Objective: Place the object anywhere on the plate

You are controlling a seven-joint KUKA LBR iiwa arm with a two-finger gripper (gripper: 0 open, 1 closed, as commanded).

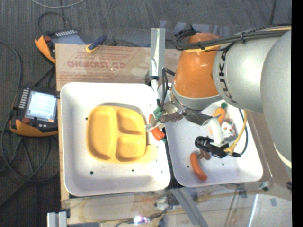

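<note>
Left bin (75, 174) holds yellow divided plate (116, 134), three compartments, none with anything in it. Arm (203, 74) reaches over right bin (241, 174); jaws low at seam between bins, just beside plate's right edge. Small orange-red object (158, 134) at jaws' tip; held or only touching, cannot tell. Right bin: reddish sausage (199, 167) near front, toy carrot (219, 112) by back.

Even overhead light, fairly bright. White bin (71, 174) near clipped, soft shadow around the yellow plate (116, 134). Sheen on the grey arm (265, 70). Overall slightly soft, carpet (118, 8) dark and noisy.
</note>
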